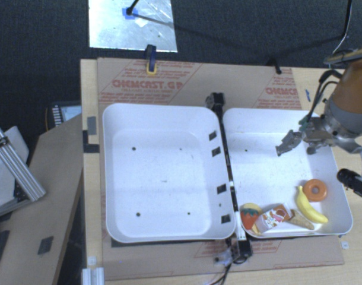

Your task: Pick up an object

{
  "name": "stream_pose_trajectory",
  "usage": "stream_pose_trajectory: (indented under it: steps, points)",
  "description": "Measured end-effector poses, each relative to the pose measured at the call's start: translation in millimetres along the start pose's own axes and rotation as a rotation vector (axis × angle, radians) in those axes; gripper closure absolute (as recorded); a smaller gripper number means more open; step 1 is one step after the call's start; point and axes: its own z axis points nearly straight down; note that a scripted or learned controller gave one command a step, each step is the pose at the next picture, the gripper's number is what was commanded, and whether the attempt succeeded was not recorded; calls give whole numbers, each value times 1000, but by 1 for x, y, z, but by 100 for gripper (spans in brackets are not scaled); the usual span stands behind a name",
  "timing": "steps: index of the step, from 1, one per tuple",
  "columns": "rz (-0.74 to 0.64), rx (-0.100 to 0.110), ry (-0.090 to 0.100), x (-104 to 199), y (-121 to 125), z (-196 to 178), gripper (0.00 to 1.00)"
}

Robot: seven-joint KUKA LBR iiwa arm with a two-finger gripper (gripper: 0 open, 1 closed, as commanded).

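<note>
Several small things lie bunched in the near corner of the right bin point(252, 177) on the worktop: a banana point(309, 205), an orange ring point(315, 189), a tomato point(250, 214) and a printed packet point(274, 217). We see our claw point(289, 141) hanging spread and empty, well apart from them. We judge the banana light, stiff and smooth, best pinched across its middle.

Two white bins sit side by side on the desk point(169, 76). The arm point(350, 94) hangs over the right bin point(252, 177), gripper point(295, 141) above its floor. A banana point(310, 206), an orange ring point(315, 189) and small packets point(270, 217) lie along its near edge.
</note>
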Motion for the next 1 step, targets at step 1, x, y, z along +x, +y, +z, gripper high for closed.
stream_pose_trajectory:
  steps: [1]
  points:
    - [-7, -16, 0, 43, -39, -149, 0]
